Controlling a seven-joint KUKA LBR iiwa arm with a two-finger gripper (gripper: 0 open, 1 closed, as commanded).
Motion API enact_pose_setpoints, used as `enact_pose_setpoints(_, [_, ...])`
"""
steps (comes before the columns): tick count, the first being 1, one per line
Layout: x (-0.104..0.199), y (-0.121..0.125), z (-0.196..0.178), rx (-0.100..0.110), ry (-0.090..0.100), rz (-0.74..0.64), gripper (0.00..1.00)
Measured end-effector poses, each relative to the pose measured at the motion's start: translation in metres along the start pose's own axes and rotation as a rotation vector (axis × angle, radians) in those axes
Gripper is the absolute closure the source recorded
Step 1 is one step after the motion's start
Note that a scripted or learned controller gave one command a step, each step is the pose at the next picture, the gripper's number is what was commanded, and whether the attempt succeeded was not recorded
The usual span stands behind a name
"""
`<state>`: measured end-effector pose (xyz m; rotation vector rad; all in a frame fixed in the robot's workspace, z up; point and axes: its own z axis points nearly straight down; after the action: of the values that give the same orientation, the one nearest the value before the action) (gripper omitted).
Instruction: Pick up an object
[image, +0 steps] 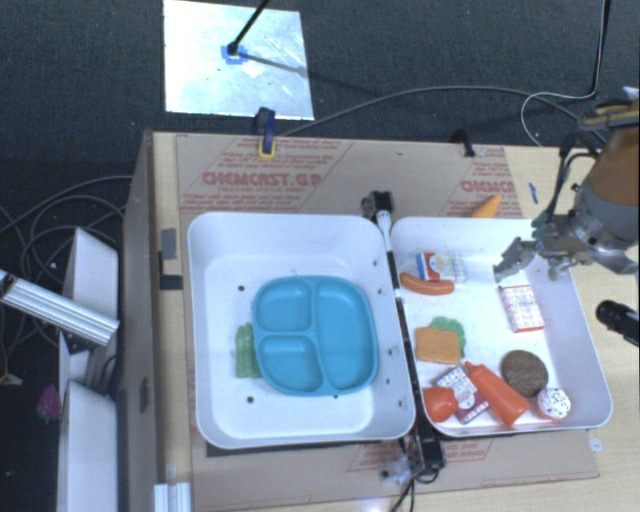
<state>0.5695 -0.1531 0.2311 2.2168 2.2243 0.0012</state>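
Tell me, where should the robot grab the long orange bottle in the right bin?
Probably across the middle of the long orange bottle, coming straight down from above. It lies flat and slanted, so its narrow sides suit the gripper. The red-and-white packet crowds its left side, so fingers need care there.

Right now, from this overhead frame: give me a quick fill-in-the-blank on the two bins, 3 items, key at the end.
1. The blue divided plate lies in the ____ bin.
2. The gripper hovers over the ____ bin.
3. The toy hot dog lies next to the divider between the bins, directly above the ____ in the picture.

Missing words: left; right; sandwich
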Motion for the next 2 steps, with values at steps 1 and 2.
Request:
enact_pose_setpoints(1, [0.038, -0.057, 0.081, 0.002, 0.001, 0.002, 0.0])
enact_pose_setpoints(2, [0.054, -0.083, 0.147, 0.0, 0.0, 0.002, 0.0])
